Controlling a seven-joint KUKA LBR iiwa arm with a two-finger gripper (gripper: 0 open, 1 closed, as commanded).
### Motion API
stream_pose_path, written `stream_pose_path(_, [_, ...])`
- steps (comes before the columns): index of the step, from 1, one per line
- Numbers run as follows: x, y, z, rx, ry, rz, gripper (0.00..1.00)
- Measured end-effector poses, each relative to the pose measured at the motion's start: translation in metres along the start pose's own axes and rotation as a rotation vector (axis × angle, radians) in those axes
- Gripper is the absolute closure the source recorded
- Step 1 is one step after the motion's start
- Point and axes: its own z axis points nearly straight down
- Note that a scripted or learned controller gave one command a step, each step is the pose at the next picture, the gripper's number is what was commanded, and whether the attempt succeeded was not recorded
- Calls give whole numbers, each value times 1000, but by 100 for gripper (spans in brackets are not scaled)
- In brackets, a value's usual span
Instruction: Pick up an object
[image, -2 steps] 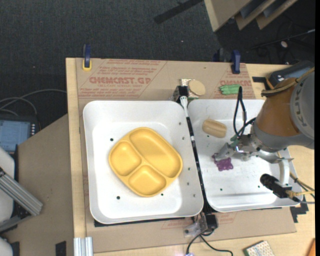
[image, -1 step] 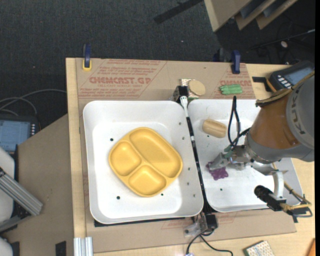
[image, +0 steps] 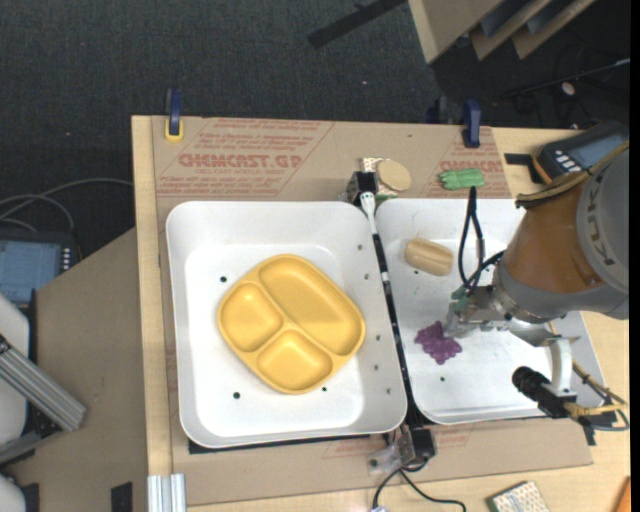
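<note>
**Inspector:** Start with the largest items.

**Assistant:** The worktop is a tan board printed with red lettering and carries two shallow white bins side by side. The left bin holds a yellow three-compartment tray, lying flat near its centre. The right bin sits against it, sharing the middle edge.

**Inspector:** The arm?

**Assistant:** The grey arm with its orange band reaches in from the right, over the right bin. The tool sits low, just beside a purple object.

**Inspector:** State of the tool?

**Assistant:** I cannot tell how far it is open; the wrist housing covers that area. Nothing is visibly held.

**Inspector:** Loose objects?

**Assistant:** A tan cylindrical block lies on its side near the right bin's far left corner. The purple lumpy object lies on the bin floor, left of the tool. A small green piece rests on the worktop beyond the bin.
</note>
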Motion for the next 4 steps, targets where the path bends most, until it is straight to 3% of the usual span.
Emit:
stream_pose_path(1, [0, 0, 1, 2, 1, 0, 0])
stream_pose_path(2, [11, -33, 13, 13, 3, 0, 0])
stream_pose_path(3, [8, -30, 1, 4, -3, 2, 100])
stream_pose_path(4, [58, -13, -93, -2, 1, -8, 100])
